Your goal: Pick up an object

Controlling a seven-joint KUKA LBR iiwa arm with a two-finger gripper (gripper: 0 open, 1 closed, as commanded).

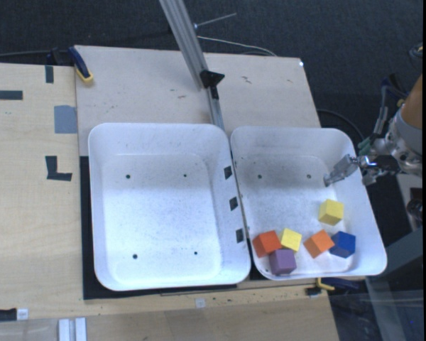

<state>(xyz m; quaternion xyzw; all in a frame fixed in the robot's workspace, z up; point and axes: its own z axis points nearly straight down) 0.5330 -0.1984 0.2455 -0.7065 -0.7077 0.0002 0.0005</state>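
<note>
Foam-looking cubes are all bunched up at the near end of the right bin [309, 137], so that's where the action has to happen. The gripper [341, 169] hangs over that bin's right rim, poking in from the arm's side, and nothing is between its fingers. Whether they're apart or together, I honestly can't tell; it's just a small grey shape from this angle.

Closest to it is a yellow cube [331, 211], sitting alone just below the gripper toward the camera. That's probably the easiest grab since it has free space on every side. Further down there's a blue cube [344, 244] touching an orange cube [318, 243], and off to the gripper's lower left another cluster: a second yellow cube [291, 239], a red-orange cube [267, 242] and a purple cube [282, 261], packed tight, which would make squeezing fingers in awkward.

The left bin [99, 144] sits well away across the divider wall.

My guess is the pick hasn't really started; the arm needs to come down toward the near corner first.
</note>
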